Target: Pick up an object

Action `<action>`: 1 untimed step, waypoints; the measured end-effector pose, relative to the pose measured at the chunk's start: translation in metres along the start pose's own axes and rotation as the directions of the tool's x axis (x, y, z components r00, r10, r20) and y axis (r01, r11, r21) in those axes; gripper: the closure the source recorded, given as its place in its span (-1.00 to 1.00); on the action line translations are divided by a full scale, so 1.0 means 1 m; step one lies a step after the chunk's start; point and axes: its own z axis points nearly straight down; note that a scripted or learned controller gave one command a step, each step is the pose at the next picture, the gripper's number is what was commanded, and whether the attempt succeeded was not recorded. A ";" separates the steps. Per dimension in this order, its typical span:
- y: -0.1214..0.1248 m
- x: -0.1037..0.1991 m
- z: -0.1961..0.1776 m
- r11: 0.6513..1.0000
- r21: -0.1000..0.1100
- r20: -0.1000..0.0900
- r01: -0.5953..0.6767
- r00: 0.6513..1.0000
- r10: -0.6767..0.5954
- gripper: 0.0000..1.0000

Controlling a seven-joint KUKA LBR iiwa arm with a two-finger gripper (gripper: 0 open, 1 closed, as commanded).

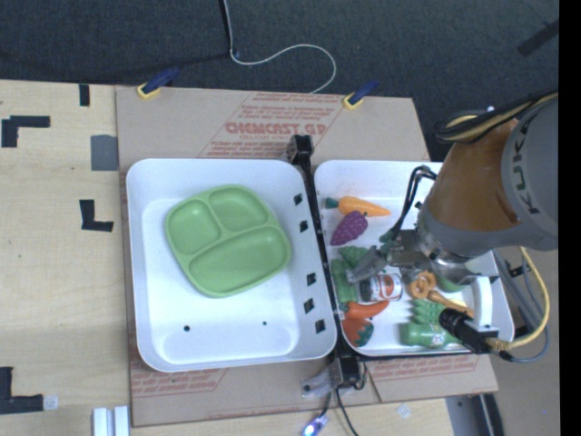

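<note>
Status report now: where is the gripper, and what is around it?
Gripper low in right bin, over small can. Toys crowd close: purple grapes, carrot.

Dark carpet point(109, 16) beyond wooden bench point(54, 271); cardboard sheet point(272, 125) beneath; white cable point(272, 57).

1. Red print runs across the cardboard sheet point(272, 130) at 12 o'clock above the two bins, seen upside down; the letters are too blurred to read.
2. Dark letters "KU" stand on the grey arm housing point(541, 180) at 3 o'clock.
</note>
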 end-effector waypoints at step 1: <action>-0.008 0.070 -0.003 1.000 -0.004 0.000 0.003 1.000 -0.003 -1.00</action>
